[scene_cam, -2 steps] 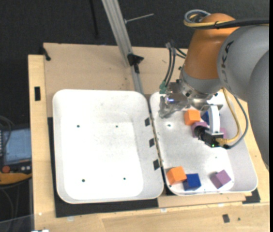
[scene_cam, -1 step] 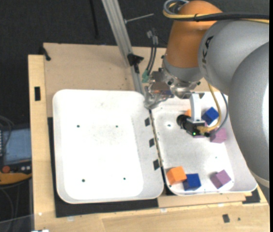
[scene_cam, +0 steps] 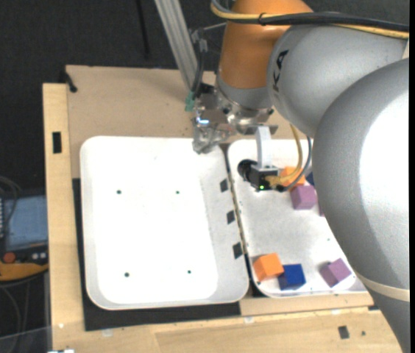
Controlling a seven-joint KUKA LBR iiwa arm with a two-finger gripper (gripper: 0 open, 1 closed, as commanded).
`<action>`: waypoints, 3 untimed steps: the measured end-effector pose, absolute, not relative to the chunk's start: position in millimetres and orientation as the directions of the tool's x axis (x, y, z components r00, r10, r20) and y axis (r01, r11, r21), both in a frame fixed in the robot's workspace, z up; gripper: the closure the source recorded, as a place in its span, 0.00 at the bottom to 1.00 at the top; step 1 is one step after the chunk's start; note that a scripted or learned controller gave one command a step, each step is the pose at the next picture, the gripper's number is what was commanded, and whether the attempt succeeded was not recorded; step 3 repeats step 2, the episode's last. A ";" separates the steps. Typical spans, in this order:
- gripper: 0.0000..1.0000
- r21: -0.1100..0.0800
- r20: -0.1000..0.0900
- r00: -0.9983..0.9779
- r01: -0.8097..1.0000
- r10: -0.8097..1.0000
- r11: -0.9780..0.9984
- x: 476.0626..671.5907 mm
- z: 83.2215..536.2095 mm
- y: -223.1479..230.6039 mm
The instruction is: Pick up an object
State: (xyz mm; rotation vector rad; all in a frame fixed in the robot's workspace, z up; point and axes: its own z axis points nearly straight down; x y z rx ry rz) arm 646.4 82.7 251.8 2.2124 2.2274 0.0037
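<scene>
Grey arm's gripper point(scene_cam: 206, 134) poised at the far edge where the two white bins meet, open or closed I cannot tell, carrying nothing visible; an orange block point(scene_cam: 268, 265), a blue block point(scene_cam: 292, 276) and a purple block point(scene_cam: 335, 271) lie at the near end of the right bin point(scene_cam: 281, 226) — so the approach is probably in hand, and descending squarely over one block comes next.

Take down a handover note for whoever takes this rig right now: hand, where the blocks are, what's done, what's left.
The hand hovers at the far end of the divide between the two bins; nothing seen held in it.
Blocks: all in the shallow white bin on the view's right. One purple cube sits mid-bin; the orange block, blue cube and second purple cube lie along the near edge.
Done: no pick yet.
Left: grasp and lift one block.
</scene>
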 end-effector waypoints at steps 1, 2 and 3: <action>1.00 0.000 -0.002 -0.004 1.000 1.000 0.004 659.9 225.7 96.2; 0.00 0.001 -0.003 -0.007 1.000 1.000 0.007 659.9 227.5 95.3; 0.00 0.001 -0.003 -0.007 1.000 1.000 0.007 659.9 227.5 95.3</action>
